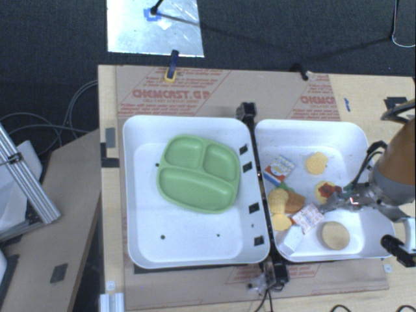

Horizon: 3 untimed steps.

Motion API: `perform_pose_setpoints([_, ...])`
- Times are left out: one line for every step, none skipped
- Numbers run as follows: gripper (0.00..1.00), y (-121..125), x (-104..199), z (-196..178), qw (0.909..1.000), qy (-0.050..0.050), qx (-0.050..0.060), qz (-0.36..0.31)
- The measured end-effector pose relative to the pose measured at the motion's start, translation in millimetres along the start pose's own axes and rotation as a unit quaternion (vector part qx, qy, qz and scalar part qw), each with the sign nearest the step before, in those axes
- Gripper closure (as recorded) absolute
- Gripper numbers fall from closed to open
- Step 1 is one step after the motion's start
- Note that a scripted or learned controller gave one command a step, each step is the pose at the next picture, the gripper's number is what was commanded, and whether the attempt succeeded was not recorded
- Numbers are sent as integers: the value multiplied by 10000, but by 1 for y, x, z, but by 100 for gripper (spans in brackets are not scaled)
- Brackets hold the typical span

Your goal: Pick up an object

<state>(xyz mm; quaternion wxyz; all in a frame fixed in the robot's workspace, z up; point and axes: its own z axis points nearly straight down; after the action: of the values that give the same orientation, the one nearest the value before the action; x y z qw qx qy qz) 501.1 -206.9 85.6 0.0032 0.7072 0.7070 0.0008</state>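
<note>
Grey gripper hangs low in the right bin; can't tell its jaw state (too small). Red-yellow toy sits just beside, wrapper near. Risk: crowded pile, so fingers may nudge neighbours & miss.

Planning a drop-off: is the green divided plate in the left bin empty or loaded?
Empty. The green divided plate lies flat in the left bin, all three compartments bare.

Single fixed camera high above the bench, slanting down on both white bins.
</note>
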Motion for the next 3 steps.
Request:
perform_pose_setpoints([100, 0, 0, -10, 10000, 1, -3, -1])
perform_pose_setpoints([100, 8, 4, -60, 10000, 10, 5, -22])
perform_pose_setpoints([100, 5, 0, -105, 10000, 5, 1, -20])
